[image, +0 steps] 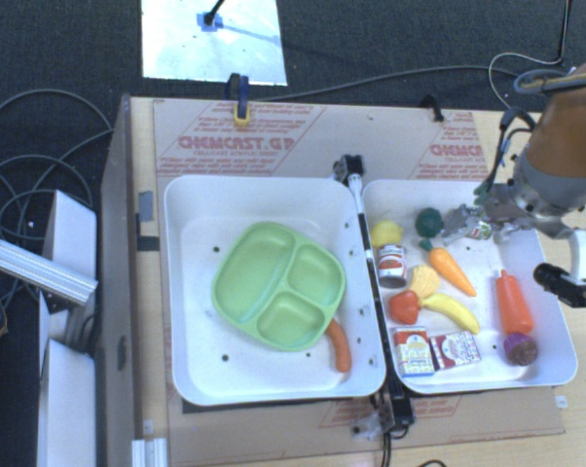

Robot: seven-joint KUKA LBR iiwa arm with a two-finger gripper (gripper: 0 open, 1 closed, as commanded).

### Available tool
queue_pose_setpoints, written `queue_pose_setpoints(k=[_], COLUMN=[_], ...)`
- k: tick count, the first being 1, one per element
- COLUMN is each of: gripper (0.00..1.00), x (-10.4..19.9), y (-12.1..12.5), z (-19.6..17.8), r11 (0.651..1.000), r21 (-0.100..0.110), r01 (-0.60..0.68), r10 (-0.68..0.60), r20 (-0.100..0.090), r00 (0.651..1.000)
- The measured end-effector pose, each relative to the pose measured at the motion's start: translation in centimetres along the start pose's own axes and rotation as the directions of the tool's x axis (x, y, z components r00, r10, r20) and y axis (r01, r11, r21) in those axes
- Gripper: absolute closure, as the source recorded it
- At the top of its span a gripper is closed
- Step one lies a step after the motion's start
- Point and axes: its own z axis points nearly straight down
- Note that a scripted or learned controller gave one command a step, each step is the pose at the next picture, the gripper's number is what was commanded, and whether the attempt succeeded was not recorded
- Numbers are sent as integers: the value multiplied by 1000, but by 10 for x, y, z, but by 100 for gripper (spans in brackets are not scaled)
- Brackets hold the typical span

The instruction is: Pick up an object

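Camera view: gripper [473,224], grip state unclear, hovers by the broccoli [429,222], approaching; next, descend and close.

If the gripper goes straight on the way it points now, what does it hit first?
The gripper points toward the view's left, low over the right bin. The dark green broccoli-like toy lies first in that line, with the yellow lemon beyond. Height is unclear, so it might pass over.

Glossy plastic carrot [453,271] and banana [452,311]; smooth white bins [274,195].
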Motion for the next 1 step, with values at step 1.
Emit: queue_pose_setpoints(k=[1], gripper=[0], x=[40], y=[29], z=[101], r11=[1000], r21=[-7], r01=[-5], r10=[5], r20=[13], r00=[1000])
